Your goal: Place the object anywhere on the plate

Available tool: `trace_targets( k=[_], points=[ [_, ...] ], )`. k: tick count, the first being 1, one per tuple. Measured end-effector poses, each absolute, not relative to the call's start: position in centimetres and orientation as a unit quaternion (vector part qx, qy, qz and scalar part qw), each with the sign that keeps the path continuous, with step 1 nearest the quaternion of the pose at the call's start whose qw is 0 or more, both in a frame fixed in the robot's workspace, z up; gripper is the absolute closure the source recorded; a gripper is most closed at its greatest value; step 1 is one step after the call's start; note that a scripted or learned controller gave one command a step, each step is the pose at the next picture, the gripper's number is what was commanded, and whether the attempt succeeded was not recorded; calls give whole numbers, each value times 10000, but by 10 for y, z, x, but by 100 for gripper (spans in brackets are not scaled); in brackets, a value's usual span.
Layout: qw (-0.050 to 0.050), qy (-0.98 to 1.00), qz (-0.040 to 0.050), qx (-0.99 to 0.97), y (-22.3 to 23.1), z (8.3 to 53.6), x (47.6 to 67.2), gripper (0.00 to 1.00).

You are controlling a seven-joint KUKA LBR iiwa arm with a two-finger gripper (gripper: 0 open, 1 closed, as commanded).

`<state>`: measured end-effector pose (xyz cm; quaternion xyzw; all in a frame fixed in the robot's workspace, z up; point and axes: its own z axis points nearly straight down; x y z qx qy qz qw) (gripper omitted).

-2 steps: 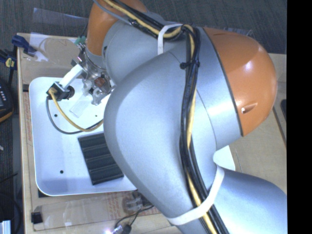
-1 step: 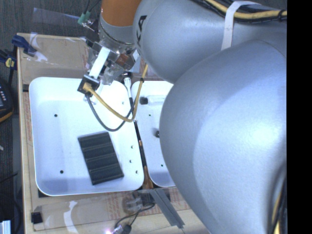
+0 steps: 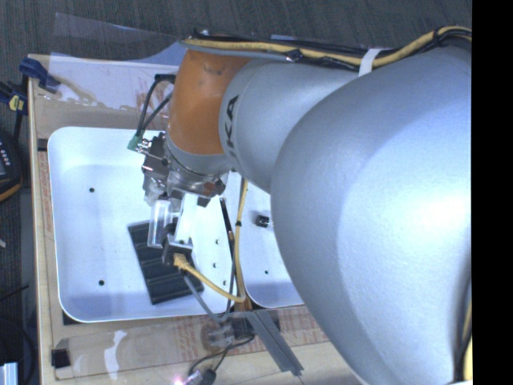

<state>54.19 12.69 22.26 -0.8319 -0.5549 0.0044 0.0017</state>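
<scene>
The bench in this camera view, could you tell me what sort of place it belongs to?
Probably a robotics lab test cell: a grey KUKA arm with loose cabling reaches over shallow white bins on a bench, its gripper above a dark ribbed object.

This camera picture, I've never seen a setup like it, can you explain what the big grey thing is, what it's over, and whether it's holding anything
The big grey shape is a robot arm with an orange band near its wrist. One camera above the bench looks down at a slant, and the arm reaches in from the right. Its gripper hangs over the left white bin, right above a dark ribbed object that lies flat on the bin's floor. A second white bin sits beside it, mostly hidden by the arm. I cannot tell whether anything is gripped.
</scene>
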Motion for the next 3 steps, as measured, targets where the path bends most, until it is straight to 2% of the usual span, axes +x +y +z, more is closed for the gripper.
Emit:
trace_targets(
  k=[1,2,3],
  points=[
    [7,-3843,14,-9232,153,229,651,100],
    [12,-5495,4,-8355,144,256,651,100],
    [13,-6334,20,-7739,111,303,566,100]
  ],
)
